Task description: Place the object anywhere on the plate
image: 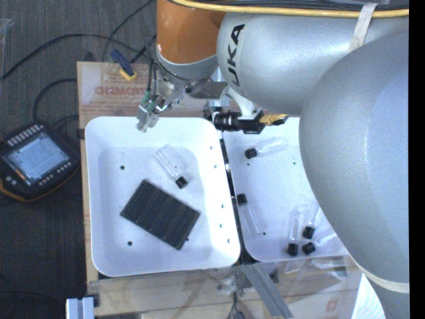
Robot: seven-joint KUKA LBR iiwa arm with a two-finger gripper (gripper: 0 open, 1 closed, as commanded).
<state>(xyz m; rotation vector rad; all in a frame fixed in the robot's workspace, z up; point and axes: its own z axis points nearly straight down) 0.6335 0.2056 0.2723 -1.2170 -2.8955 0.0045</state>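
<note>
A dark, ribbed rectangular plate point(161, 214) lies flat in the left bin point(106, 244), turned at a slant. Just behind it lies a clear vial point(169, 163) on its side, its black cap pointing toward the plate and stopping a little short of the plate's back corner. My gripper point(145, 119) hangs over the back rim of the left bin, behind and to the left of the vial and well apart from it. I see nothing held in it.
The right bin point(265, 244) holds several more clear vials with black caps, such as the vial point(264, 149) near its back and a cluster point(302, 234) at the front. The big grey arm covers the right side. A teach pendant point(33, 158) lies on the floor at left.
</note>
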